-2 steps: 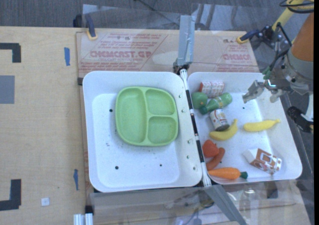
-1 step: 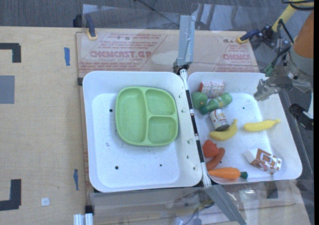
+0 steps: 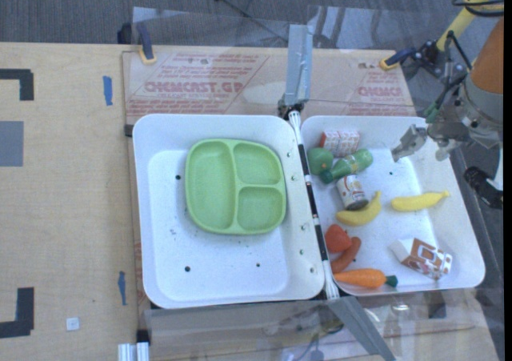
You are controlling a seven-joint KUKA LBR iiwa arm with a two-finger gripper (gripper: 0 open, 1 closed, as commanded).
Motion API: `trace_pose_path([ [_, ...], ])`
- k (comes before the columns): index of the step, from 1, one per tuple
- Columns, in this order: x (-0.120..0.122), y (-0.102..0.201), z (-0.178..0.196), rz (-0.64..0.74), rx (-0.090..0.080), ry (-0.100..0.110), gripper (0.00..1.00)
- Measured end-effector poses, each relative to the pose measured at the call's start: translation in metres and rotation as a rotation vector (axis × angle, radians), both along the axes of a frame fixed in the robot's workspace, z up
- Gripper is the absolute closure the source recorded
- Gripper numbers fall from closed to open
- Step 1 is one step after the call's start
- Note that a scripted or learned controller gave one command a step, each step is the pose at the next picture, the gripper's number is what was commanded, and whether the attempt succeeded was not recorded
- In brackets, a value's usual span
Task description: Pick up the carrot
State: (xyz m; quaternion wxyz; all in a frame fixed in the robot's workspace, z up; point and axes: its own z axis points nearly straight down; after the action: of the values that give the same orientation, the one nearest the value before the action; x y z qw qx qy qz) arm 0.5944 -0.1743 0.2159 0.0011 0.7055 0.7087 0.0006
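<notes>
The carrot (image 3: 362,278) lies flat near the front edge of the right bin (image 3: 472,259), close to its front left corner. It looks like a small toy one, orange with a green stub at one end, so it is likely light, hard and a bit smooth. It could roll or slip away. The best spot to pinch looks like the fat orange middle, across its short side. A red toy (image 3: 342,246) sits just behind it, so there is not much room there. The gripper (image 3: 424,141) hangs over the back right corner of the same bin, well apart from the carrot. Its fingers are spread apart and hold nothing.
</notes>
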Motion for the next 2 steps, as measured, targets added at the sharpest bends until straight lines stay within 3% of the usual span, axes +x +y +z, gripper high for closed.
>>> trace_pose_path([
  [1,0.000,0.000,0.000,0.000,0.000,0.000,0.00],
  [2,-0.076,0.014,-0.127,0.153,-0.001,-0.006,0.00],
])
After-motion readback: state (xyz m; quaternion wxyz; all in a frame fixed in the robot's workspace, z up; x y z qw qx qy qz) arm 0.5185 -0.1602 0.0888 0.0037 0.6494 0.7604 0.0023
